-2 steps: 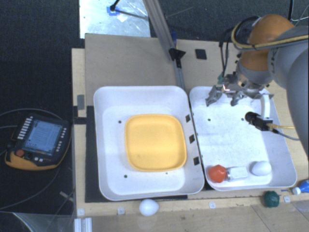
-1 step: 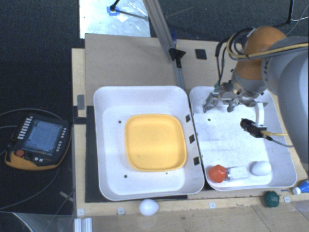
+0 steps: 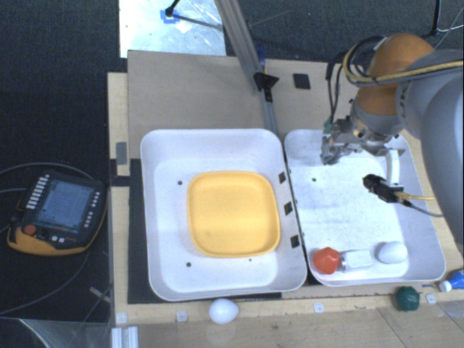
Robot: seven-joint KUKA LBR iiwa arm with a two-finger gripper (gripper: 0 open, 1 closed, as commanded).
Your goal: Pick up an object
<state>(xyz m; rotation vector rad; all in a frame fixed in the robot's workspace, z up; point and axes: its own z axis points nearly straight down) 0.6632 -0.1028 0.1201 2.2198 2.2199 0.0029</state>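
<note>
In the right bin, three small objects lie along the near wall: a red-orange ball, a white block and a white egg-shaped object. My gripper hangs over the far left corner of this bin, well away from those objects. I see nothing held in it. The grey arm with its orange band reaches in from the right above it.
The left bin holds a square yellow plate. Outside the bins, on the bench's near edge, lie a white egg and a dark green ball. A black fitting with a cable sits over the right bin. A teach pendant lies far left.
</note>
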